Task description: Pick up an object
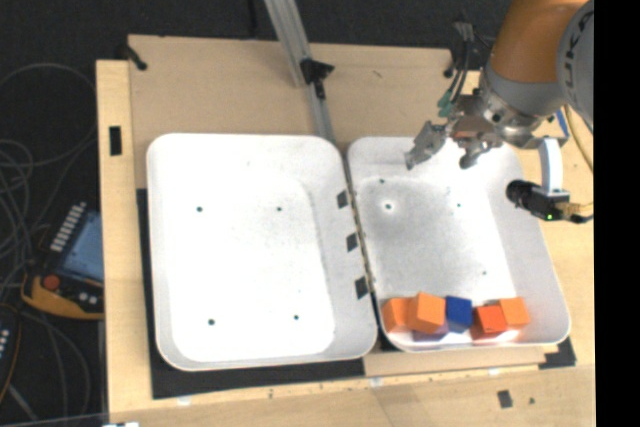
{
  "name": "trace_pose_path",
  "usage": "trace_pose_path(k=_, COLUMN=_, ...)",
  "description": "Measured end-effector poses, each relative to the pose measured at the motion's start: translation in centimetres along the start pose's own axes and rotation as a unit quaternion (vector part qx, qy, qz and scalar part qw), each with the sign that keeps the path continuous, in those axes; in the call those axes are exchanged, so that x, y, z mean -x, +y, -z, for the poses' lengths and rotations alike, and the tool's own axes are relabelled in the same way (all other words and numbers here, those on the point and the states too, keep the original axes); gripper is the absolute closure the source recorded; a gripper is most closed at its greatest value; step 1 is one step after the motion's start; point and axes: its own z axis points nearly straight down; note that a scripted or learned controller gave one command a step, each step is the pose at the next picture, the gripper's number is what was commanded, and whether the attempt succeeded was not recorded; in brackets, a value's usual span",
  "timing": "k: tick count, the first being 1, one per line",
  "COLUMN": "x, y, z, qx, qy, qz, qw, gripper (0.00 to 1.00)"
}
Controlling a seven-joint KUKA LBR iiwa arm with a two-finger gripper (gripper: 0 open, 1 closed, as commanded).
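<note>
My gripper point(442, 154) hangs over the far edge of the right bin point(450, 225), its two fingers spread apart with nothing between them. Along that bin's near wall sit several blocks in a row: an orange block point(399, 313), a second orange block point(430, 312), a blue block point(458, 311), a red-orange block point(489, 320) and another orange block point(513, 311). A purple piece point(428, 335) peeks out under the second orange block. The gripper is well away from the blocks, at the opposite end of the bin.
The left bin point(250, 245) lies beside the right one. A slanted metal rail point(285, 10) runs from the top down to the gap between the bins. A black fitting with a green light point(535, 197) sticks out near the right bin's right rim. Cables and a pendant point(70, 260) lie at far left.
</note>
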Motion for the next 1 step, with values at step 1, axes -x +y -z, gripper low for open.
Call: trace_pose_path(k=1, x=4.27, y=-7.67, z=-12.54, qx=-0.005, qy=-0.001, qz=-0.003, qw=1.0000, gripper=0.00)
